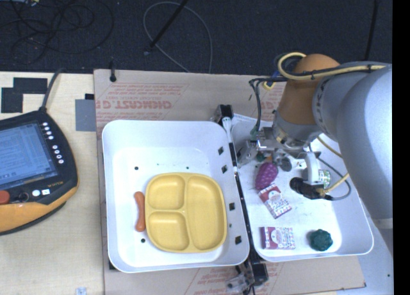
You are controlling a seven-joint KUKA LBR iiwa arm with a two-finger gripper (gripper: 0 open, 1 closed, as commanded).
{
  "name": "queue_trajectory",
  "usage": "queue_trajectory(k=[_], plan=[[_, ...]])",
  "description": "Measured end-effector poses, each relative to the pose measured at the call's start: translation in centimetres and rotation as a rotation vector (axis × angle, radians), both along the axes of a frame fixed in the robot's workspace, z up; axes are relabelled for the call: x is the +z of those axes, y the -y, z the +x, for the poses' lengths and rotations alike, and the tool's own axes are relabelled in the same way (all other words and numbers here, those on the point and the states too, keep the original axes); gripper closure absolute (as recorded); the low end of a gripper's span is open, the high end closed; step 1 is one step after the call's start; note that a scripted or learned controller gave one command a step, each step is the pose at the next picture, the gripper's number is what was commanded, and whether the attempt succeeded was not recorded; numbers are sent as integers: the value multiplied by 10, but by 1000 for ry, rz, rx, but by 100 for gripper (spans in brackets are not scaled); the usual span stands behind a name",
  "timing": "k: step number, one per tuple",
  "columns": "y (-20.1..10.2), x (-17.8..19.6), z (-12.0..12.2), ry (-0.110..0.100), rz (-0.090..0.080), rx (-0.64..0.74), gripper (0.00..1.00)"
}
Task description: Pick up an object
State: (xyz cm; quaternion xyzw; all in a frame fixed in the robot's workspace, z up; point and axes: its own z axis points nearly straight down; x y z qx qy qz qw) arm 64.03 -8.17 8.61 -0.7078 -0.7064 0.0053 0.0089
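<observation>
A purple bunch of grapes (266,174) lies near the back of the right bin (359,239), close to the wall it shares with the left bin (122,159). The gripper (277,152) hangs just above the bunch's upper end — whether the jaws are apart or closed cannot be told, since the wrist and cables cover them.

Just in front of the grapes lies a small red-and-white carton (275,201), tilted, and nearer the front edge a second red-and-white packet (277,238) lies flat. A dark green lumpy object (321,240) sits in the front right corner, well apart from the grapes.

In the left bin a yellow three-compartment plate (186,212) rests near the middle, with an orange sausage-shaped toy (139,211) just beside its left rim.

Both bins stand on a cardboard sheet (160,95) on the worktop (38,255) — to the far left lies an orange-edged control pendant (29,168) with a lit screen.
</observation>
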Motion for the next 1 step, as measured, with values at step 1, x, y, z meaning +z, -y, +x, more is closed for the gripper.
queue_trajectory(k=[1], plan=[[45, 2, -60, 17, -5, 0, 0]])
